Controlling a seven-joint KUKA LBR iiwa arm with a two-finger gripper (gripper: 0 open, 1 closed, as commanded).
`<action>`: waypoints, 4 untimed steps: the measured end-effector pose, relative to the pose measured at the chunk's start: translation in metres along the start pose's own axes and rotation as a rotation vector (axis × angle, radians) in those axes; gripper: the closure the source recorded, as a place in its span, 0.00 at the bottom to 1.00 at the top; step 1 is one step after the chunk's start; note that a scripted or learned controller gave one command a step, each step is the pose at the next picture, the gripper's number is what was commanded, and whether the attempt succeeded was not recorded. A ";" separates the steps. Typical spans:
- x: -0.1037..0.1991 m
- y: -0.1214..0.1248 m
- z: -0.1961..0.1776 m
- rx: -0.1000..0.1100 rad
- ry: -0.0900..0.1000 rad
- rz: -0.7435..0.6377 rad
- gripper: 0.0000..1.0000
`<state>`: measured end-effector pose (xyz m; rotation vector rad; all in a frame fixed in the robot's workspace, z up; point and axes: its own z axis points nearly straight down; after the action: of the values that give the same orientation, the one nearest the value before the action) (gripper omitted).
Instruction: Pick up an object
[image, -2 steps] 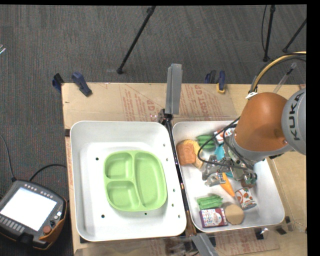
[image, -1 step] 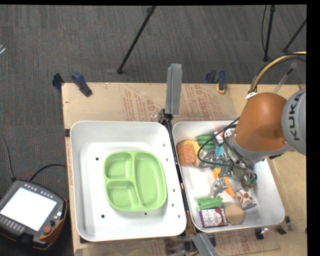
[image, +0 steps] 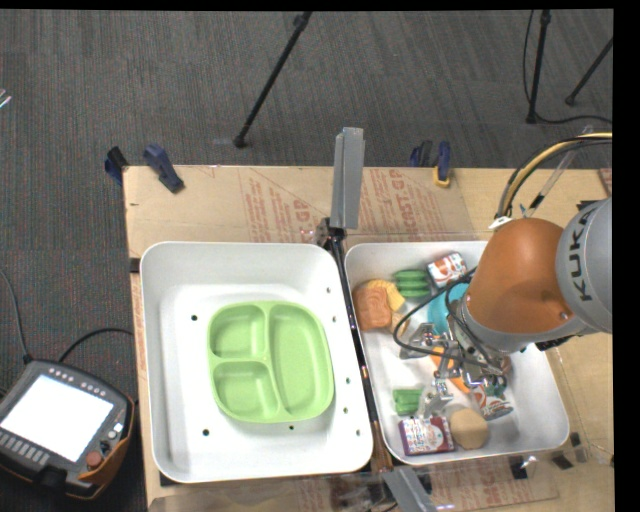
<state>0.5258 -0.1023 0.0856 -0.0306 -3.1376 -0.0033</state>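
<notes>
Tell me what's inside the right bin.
The right bin holds a bread roll, green pieces, a can and a pouch. The arm covers its middle.

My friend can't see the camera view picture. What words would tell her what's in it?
A grey-and-orange robot arm's gripper reaches down into the right bin, among small toy foods and packets. The left bin holds a green divided plate.
</notes>
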 end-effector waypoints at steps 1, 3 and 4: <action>-0.002 0.002 -0.011 -0.001 -0.003 -0.007 1.00; 0.017 0.044 -0.099 0.000 0.000 -0.337 1.00; 0.031 0.035 -0.126 0.001 -0.005 -0.113 1.00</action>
<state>0.4957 -0.0674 0.2118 0.1464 -3.1389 -0.0019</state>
